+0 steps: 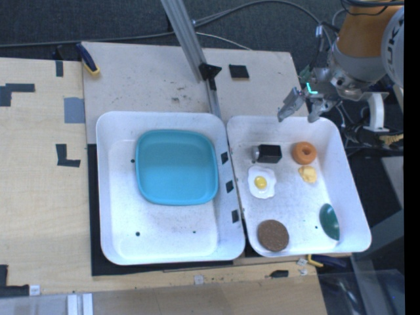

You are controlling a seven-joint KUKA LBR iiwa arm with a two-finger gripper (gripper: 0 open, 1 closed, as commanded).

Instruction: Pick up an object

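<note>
Pale wood and a beige board make up the bench [39, 176], and two shallow white bins are seen set side by side on it, touching along their inner walls. Over on the left, the left bin [111, 235] is taken up largely by a square turquoise plate [176, 167], laid flat toward the far half. Now to the right bin [351, 205], where the small things are scattered: a black block [268, 153] is found near the far left corner, an orange doughnut [304, 153] is placed just to its right, and a small yellow piece [307, 173] is tucked just below the doughnut, very near it. A fried egg toy [262, 183] is seen below the black block, a brown round patty [272, 235] is parked near the front wall, and a dark green piece [329, 220] is leaned against the right wall. And up at the far right corner, the arm [371, 25] is brought in from the right, orange band showing, with the gripper [300, 107] held above the far rim of the right bin. Its two fingers are spread apart and nothing is caught between them. Every object is seen well apart from the fingers, the doughnut being the nearest.
</note>
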